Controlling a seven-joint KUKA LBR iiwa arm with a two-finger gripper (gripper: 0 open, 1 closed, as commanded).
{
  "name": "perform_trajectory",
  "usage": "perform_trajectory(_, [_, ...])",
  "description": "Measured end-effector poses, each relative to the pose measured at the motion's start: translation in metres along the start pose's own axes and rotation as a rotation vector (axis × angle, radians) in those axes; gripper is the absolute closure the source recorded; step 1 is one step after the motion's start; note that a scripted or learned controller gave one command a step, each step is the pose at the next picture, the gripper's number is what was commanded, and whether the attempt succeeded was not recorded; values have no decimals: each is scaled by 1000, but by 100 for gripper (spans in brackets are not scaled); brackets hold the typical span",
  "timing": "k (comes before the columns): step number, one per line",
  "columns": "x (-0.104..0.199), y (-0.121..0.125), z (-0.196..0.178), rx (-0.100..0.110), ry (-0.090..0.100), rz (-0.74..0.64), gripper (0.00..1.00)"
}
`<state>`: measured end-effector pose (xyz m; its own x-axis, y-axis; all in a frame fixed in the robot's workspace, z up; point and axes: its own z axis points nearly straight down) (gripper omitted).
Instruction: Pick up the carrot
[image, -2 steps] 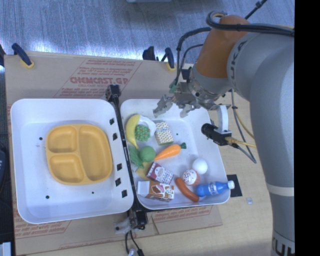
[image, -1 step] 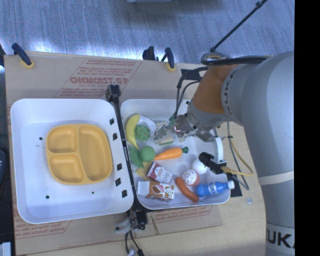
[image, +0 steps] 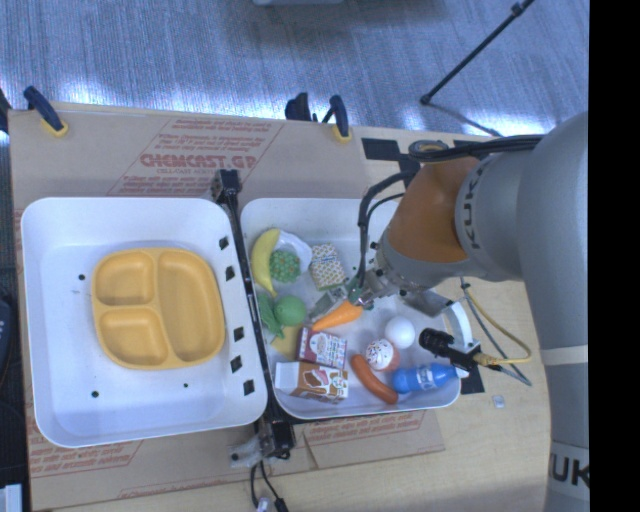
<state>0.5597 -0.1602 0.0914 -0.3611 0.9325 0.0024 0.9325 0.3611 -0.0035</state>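
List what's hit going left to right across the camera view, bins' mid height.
Left bin wall → yellow divided plate → banana → carrot → claw → white egg → orange-banded wrist.

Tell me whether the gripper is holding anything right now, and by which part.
It cannot be told. The gripper sits at the carrot's right end in the right bin, but the arm hides the contact.

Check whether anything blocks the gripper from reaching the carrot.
Nothing visible does. The gripper sits right at the carrot's thick end in the right bin; a green ball and a carton crowd its tip.
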Motion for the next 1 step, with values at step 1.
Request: perform_trajectory(1, [-1, 0, -10, 0, -1, -3, 100])
